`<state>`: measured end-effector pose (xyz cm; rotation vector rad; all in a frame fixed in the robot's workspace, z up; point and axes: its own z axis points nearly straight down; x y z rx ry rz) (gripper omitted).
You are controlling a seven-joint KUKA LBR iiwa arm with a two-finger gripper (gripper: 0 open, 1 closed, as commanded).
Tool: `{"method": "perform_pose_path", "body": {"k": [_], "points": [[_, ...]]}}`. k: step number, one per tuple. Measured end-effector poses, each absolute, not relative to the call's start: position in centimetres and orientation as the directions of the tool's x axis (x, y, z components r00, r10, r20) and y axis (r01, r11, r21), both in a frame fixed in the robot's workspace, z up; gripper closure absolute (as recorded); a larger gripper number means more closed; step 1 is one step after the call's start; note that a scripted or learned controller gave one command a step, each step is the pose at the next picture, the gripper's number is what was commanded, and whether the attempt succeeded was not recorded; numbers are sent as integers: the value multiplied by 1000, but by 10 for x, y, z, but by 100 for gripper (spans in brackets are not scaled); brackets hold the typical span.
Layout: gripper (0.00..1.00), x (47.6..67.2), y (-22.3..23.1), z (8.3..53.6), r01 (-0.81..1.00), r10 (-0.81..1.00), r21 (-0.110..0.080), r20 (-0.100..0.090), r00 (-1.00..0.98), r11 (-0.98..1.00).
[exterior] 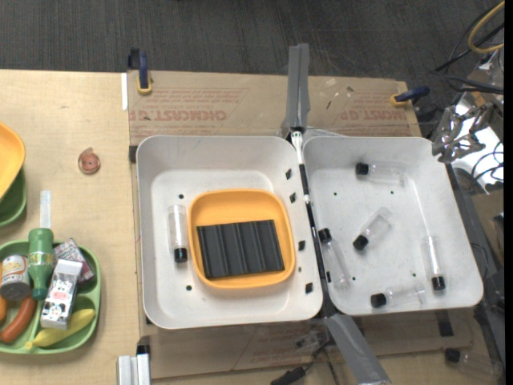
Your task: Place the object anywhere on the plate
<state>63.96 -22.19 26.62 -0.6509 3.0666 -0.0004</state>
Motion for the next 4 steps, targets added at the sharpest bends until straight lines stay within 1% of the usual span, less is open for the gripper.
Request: {"method": "perform_pose_path", "body": {"k": [1, 2, 3, 4], "points": [[0, 640, -222, 266, -407, -407, -2, -6, -914, 914], [100, 641, -222, 276, -402, -402, -3, -13, -916, 916], [100, 660, -221, 312, -635, -635, -3, -7, -773, 773], [0, 660, -221, 312, -635, -635, -3, -6, -773, 773]]}}
